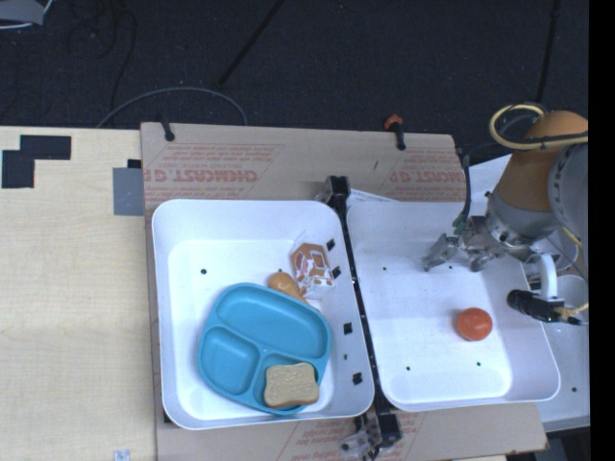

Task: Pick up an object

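Red and round, the ball [474, 324] is lying untouched on the floor of the right bin [423, 368], so the pick seems not yet done. Reaching in from the right, the arm [538, 185] is holding its fingers [452, 250] spread and empty, above and left of the ball.

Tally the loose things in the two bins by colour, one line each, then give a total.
Blue: 1, the divided tray in the left bin.
Tan: 1, the bread slice lying on the tray.
Orange-brown: 1, a small rounded item at the tray's upper edge.
White and brown: 1, a crinkled wrapper.
Red: 1, the ball in the right bin.
Total: 5
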Controlling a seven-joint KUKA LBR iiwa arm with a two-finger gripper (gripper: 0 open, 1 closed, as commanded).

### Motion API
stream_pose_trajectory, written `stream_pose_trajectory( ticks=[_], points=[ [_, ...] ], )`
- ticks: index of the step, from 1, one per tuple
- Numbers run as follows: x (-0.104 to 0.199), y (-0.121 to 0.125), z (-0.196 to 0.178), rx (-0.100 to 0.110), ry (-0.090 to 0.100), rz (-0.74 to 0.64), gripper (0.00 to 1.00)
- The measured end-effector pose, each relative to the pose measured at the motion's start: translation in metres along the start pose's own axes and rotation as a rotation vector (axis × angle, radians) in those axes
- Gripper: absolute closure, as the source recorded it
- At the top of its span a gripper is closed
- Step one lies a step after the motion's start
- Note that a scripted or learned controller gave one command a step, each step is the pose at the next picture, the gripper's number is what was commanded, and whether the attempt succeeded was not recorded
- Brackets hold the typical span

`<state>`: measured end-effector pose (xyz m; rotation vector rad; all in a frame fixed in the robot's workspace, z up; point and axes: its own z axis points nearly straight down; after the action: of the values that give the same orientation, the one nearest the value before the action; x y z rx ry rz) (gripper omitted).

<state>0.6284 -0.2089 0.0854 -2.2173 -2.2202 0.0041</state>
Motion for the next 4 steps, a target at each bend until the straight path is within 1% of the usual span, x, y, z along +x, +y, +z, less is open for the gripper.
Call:
stream_pose_trajectory(
  ticks=[1,2,3,4],
  points=[
    [0.000,0.001,-0.013,-0.002,0.000,-0.001,1.00],
    [0.008,-0.001,-0.072,-0.008,-0.002,0.000,1.00],
    [0.007,0.000,-0.135,-0.008,-0.002,-0.001,1.00],
    [0.002,-0.007,-0.183,-0.007,-0.002,0.003,1.00]
  ],
)
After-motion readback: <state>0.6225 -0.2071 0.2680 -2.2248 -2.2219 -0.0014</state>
